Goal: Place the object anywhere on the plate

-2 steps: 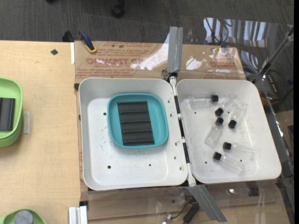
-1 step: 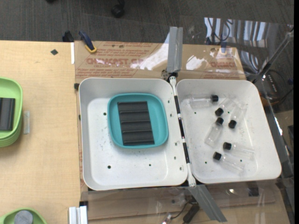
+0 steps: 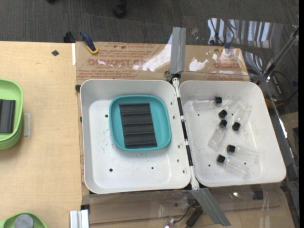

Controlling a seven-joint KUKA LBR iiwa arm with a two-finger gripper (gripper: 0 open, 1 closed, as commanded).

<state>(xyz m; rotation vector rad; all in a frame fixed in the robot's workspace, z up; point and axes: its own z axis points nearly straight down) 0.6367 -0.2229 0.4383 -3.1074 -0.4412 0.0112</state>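
One teal plate (image 3: 140,122) in the left bin (image 3: 95,141), five black-capped vials (image 3: 223,125) in the right bin (image 3: 266,170); clear bodies hard to see.

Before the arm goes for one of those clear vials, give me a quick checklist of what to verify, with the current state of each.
1. Teal square plate sits inside the left white bin: ok.
2. Plate surface free for a drop: not ok, a black ribbed rectangular insert covers its middle; only the rim area is bare.
3. Clear plastic vials with black caps lie in the right white bin: ok.
4. Vials separated enough for a clean pick: not ok, several lie close together or overlapping.
5. Grey divider between the bins clear of the vials: ok.
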